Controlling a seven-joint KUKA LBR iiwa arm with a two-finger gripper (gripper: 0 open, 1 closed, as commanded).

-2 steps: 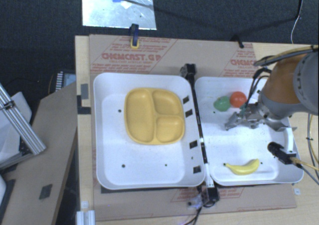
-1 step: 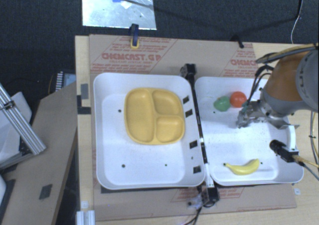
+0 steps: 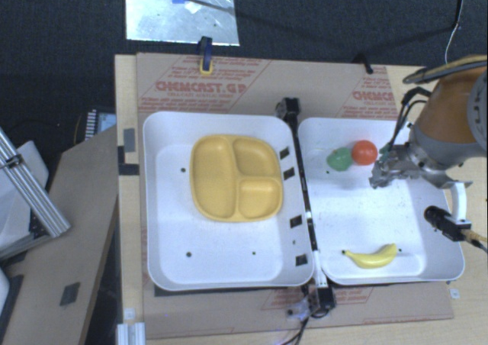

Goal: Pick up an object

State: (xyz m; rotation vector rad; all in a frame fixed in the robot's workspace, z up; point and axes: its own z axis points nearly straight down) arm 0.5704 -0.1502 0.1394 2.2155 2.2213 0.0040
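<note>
In the right bin (image 3: 358, 214) a red-orange ball (image 3: 364, 152) and a green lumpy object (image 3: 339, 159) lie side by side near the far wall. A yellow banana (image 3: 373, 256) rests near that bin's front wall. My gripper (image 3: 380, 177) hangs over the right bin, just right of the red ball and a little nearer the camera, with nothing seen between its fingers. The arm's grey and orange wrist (image 3: 450, 126) comes in from the right.
The left bin (image 3: 168, 252) holds a yellow compartment plate (image 3: 235, 178). A black divider with clips (image 3: 299, 183) runs between the two bins. Brown cardboard (image 3: 252, 80) lies under both bins, and a shiny metal sheet (image 3: 181, 0) sits behind the bench.
</note>
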